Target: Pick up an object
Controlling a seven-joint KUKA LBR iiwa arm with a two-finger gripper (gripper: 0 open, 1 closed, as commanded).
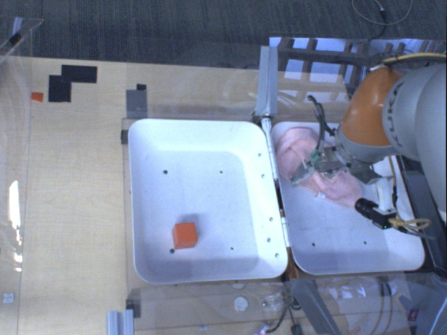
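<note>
An orange cube (185, 235) lies in the left bin (150, 187), toward its front left. A pink soft object (299, 152) lies in the right bin (349, 253), at its back left, stretching toward the middle. My gripper (311, 167) is down over the pink object, right at its surface. The arm's grey body and orange band (370, 114) hang above the right bin's back right and hide part of the pink object.
A divider rail (276, 187) runs between the two bins. A black cable fitting (374, 213) with yellow wire sits over the right bin's right side. Black and orange markers (66, 82) lie on the bench at the far left.
</note>
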